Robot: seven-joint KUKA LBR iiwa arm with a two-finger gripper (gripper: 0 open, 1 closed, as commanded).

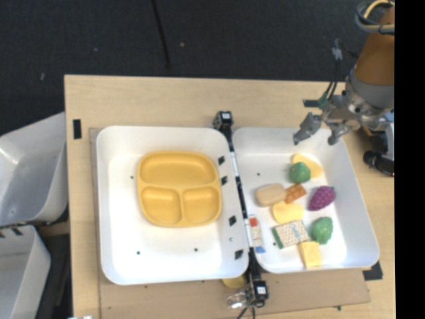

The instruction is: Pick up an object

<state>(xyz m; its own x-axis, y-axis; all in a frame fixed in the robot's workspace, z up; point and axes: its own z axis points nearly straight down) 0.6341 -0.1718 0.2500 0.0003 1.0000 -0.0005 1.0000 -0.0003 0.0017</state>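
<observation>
**Pick not yet begun: gripper above the far rim of the right bin, nothing held**

Candidate objects lie clustered in the middle and near part of the right bin (pixel 352 244); none is specified by the task, so any will serve. Farthest back sits a green round piece (pixel 300 172) resting against a yellow piece (pixel 312 165) behind it; just nearer are a tan oval piece (pixel 269 194) and a small orange block (pixel 295 193), touching or nearly so; a purple grape-like cluster (pixel 321 197) lies to the right with some clear floor around it. Nearer still: a yellow wedge (pixel 287 212), a patterned flat card (pixel 291 233), a second green piece (pixel 322 229) and a yellow cube (pixel 309 253) close to the near rim.

The gripper (pixel 321 131) hangs over the far edge of this bin, well apart from every object; its two fingers stand spread, with nothing between them.

Judgement on method: the purple cluster appears the best target, being the least crowded; the green round piece is closest to the gripper but abuts the yellow piece, so a finger could land on the neighbour and push both aside. The fingers should straddle the chosen object across its narrow width, descend fully before closing, and avoid the flat card, which offers little to grip.

The left bin (pixel 113 244) holds a yellow divided tray (pixel 179 187); it plays no part in this step.
</observation>
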